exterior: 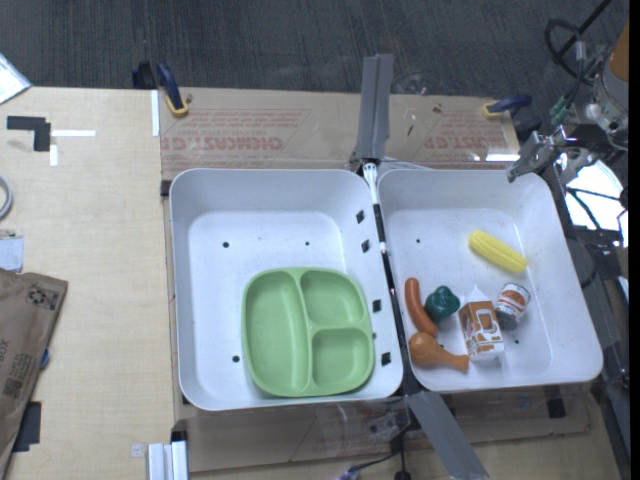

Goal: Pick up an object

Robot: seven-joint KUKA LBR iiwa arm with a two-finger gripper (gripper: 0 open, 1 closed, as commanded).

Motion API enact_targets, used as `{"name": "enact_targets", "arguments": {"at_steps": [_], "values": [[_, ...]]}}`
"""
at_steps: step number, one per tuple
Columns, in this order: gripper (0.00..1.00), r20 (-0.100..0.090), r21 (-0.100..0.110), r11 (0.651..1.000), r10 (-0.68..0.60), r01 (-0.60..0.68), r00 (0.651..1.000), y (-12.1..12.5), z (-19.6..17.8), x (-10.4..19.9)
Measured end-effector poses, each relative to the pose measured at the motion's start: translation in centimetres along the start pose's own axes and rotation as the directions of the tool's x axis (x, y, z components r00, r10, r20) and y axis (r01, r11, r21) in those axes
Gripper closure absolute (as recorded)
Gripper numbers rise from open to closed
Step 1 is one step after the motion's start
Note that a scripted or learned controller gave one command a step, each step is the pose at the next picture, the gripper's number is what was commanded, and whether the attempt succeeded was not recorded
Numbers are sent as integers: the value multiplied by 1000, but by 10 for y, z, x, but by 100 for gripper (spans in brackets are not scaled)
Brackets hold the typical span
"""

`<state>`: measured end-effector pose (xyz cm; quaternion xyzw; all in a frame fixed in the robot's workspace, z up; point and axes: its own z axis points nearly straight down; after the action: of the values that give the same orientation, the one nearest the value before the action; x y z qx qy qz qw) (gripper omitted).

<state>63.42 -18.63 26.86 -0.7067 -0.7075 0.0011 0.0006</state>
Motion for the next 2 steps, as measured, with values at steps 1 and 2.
{"name": "enact_targets", "arguments": {"at_steps": [1, 2], "values": [[0, 0, 0, 997, 72, -72, 997, -17, 105, 10], [0, 0, -3, 997, 79, -79, 997, -1, 80, 61]]}}
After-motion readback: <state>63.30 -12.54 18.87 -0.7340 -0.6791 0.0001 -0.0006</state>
